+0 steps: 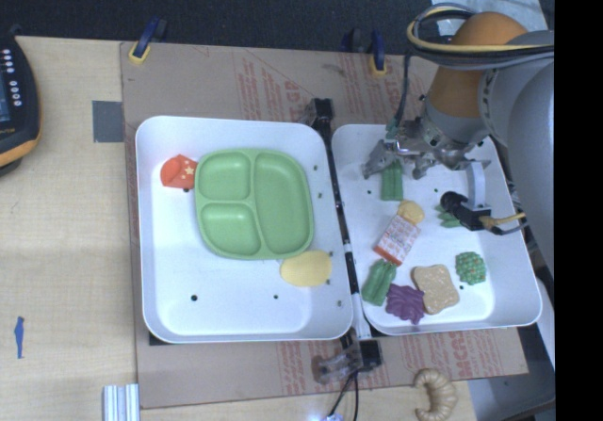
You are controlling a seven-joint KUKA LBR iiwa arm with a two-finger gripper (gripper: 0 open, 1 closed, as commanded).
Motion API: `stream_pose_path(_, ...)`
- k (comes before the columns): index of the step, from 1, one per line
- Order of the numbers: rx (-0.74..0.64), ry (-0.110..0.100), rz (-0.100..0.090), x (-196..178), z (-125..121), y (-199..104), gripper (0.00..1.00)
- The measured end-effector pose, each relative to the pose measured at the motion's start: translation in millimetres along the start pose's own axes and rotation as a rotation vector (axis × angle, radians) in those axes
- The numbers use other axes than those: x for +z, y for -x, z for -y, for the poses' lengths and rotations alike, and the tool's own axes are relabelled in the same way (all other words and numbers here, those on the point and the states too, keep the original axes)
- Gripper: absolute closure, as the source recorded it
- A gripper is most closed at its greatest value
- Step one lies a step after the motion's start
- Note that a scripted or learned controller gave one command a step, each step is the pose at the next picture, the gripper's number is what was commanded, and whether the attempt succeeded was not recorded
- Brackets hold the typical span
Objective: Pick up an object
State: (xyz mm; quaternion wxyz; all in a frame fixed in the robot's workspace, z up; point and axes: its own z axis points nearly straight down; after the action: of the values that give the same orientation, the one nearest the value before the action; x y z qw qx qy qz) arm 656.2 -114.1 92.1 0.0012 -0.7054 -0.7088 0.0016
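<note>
My gripper (403,157) hangs over the far part of the right bin (509,311), under the orange wrist band. A small green block (391,185) lies directly beneath it, touching or nearly touching the gripper; whether it is gripped I cannot tell. Nearer in the same bin lie a red and yellow packet (399,236), a green piece (379,282), a purple piece (405,302), a slice of toy toast (435,287), a green broccoli-like piece (470,267) and a dark green item (459,213).
The left bin (170,311) holds a green divided plate (254,202), a red piece (177,171) at its left and a yellow piece (306,269) at its near right. A tan curled object (435,394) lies on the bench in front of the bins. A black and orange device (13,99) sits at far left.
</note>
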Motion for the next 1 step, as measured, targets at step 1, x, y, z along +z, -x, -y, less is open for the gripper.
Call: stream_pose_path(1, 0.003, 0.004, 0.001, -0.4, -0.4, 11.9, 0.00)
